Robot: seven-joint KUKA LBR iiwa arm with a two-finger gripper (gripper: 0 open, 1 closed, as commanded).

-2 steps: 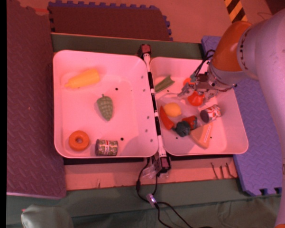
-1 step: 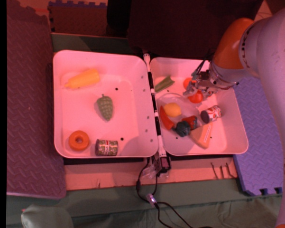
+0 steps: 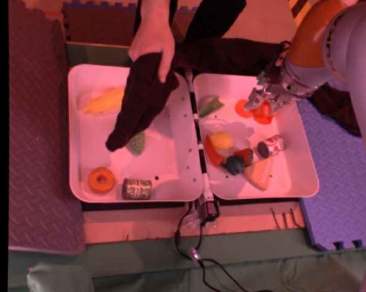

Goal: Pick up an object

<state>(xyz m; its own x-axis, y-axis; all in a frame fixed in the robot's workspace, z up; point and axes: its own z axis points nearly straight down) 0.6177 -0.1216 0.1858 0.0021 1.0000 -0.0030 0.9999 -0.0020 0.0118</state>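
My gripper (image 3: 261, 103) hangs over the upper part of the right bin (image 3: 304, 163), directly above a red object (image 3: 265, 115) that it partly hides. An orange disc (image 3: 242, 108) lies just to its left. Lower in that bin are a yellow lemon (image 3: 221, 140), a red pepper piece (image 3: 214, 156), a dark teal item (image 3: 234, 164), a red-and-white can (image 3: 270, 146), an orange cheese wedge (image 3: 259, 173) and a green vegetable (image 3: 210, 106). The left bin (image 3: 79, 181) holds a yellow corn cob (image 3: 104, 101), an orange ring (image 3: 102, 179) and a green can (image 3: 136, 189).
A person's hand (image 3: 151, 41) reaches in from the top and drags a dark cloth (image 3: 140, 99) over the left bin, covering part of a green item (image 3: 136, 143). Foam mats flank the bins. Cables (image 3: 195, 248) trail from the front edge between the bins.
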